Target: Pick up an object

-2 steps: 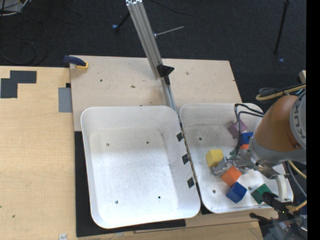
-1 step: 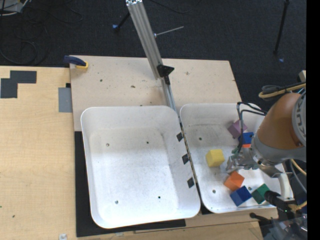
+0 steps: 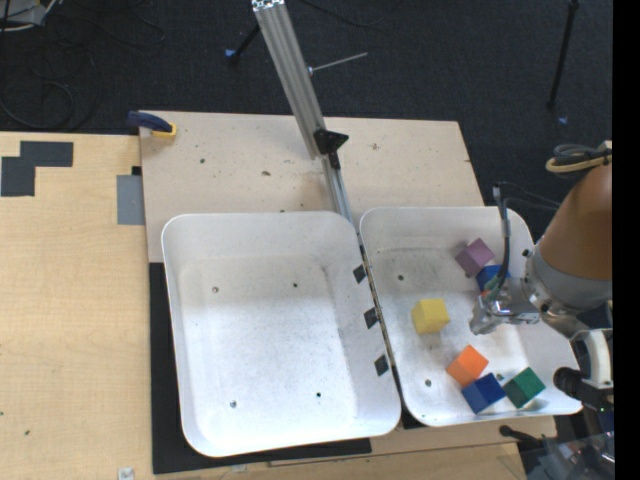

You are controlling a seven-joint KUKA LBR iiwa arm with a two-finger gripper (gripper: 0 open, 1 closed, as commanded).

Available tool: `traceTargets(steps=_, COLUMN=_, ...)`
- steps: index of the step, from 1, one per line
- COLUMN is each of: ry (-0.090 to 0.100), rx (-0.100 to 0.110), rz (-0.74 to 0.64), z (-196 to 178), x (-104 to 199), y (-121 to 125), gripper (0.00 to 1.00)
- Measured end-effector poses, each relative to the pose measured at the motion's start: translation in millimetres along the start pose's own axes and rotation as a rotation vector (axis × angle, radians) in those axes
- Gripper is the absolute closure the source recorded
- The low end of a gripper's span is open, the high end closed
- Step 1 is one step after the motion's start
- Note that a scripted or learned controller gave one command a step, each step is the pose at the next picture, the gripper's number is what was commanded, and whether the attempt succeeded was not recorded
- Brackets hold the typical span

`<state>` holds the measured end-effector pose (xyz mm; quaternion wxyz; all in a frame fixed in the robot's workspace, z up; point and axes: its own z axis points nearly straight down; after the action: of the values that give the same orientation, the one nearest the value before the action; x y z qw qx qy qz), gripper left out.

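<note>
White plastic bins sit side by side on a pale wooden bench, the left bin (image 3: 200, 268) and the right bin (image 3: 420, 233) touching along their inner rims, where three small dark clips line the seam. The grey arm (image 3: 585, 233) with its orange band reaches in from the right and hangs over the right bin's far side. Its gripper (image 3: 492, 316) points down into that bin, metal parts glinting, close to the bin floor. Whether it is clenched or released I cannot tell; the tips are too small and blurred, and nothing is seen clearly between them.

All the blocks lie in the right bin. A yellow cube (image 3: 431, 315) rests near the middle, just left of the gripper and apart from it. A purple cube (image 3: 474, 256) sits toward the back, and a bit of blue (image 3: 487, 276) shows just below it, right beside the gripper's body; what that blue piece is cannot be made out. Toward the front rim, an orange cube (image 3: 466, 364) touches a blue cube (image 3: 484, 391), and a green cube (image 3: 523, 386) lies just right of the blue one.

Behind the bins, a slanted aluminium bar (image 3: 292, 73) rises from the bench toward the top, with a checkered tag at its upper end. A small blue and yellow clamp (image 3: 152, 124) sits at the bench's back left corner.
</note>
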<state>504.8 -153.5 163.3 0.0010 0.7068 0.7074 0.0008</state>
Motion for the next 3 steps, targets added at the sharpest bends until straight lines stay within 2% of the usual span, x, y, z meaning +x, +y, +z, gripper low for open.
traceTargets(steps=2, ry=-0.001, rx=-0.001, rz=-0.001, z=-112, x=2, y=10, gripper=1.0)
traceTargets(steps=3, ry=0.003, rx=0.005, rz=-0.002, z=-98, x=46, y=16, gripper=1.0)
